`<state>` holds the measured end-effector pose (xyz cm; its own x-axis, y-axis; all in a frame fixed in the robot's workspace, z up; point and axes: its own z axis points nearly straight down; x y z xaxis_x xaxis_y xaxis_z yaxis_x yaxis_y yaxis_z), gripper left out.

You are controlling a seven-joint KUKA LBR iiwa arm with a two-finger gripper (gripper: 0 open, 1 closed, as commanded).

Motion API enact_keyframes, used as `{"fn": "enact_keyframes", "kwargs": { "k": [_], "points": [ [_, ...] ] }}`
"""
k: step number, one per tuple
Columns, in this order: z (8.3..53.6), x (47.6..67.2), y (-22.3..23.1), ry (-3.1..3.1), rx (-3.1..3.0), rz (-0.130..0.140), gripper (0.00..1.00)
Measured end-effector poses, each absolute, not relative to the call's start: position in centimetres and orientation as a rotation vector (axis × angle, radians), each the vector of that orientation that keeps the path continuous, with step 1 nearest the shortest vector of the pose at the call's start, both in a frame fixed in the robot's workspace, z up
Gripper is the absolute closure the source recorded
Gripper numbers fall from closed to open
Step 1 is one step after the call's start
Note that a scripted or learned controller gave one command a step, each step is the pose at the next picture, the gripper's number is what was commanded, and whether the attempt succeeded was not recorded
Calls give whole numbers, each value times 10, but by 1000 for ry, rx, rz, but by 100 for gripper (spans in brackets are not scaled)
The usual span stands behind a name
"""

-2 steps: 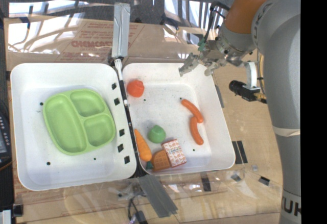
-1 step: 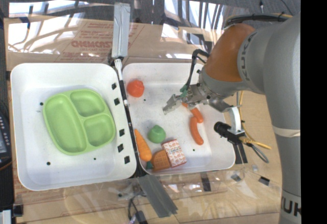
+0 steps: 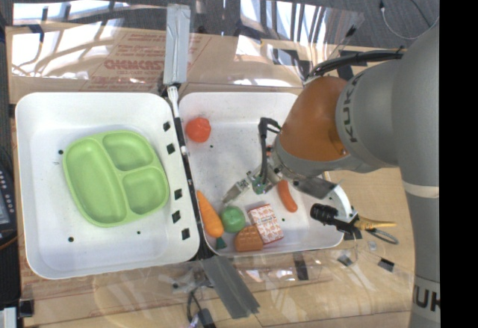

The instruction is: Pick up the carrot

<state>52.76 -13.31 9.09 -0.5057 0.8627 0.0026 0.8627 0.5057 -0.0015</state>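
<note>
The long orange plastic carrot point(image 3: 210, 215) is seen lying in the right-hand shallow white bin point(image 3: 239, 106), close against that bin's left wall and near its lower corner, with its length running roughly along the wall. The two-finger metal gripper point(image 3: 249, 187) is held above the middle of the same bin, up and to the right of the carrot and apart from it. Its fingers are spread a little, and nothing is seen between them.

Just beside the carrot's lower end a round green ball-shaped toy point(image 3: 233, 219) is found, and next to that a small red-and-white patterned box point(image 3: 265, 223). A three-compartment lime-green plastic plate point(image 3: 114, 176) is set in the left-hand white bin point(image 3: 45, 113).
</note>
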Motion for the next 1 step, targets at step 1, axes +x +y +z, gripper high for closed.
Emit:
{"fn": "enact_keyframes", "kwargs": {
  "k": [1],
  "points": [
    [94, 498, -119, -2977, -1038, 3, 0]
  ]
}}
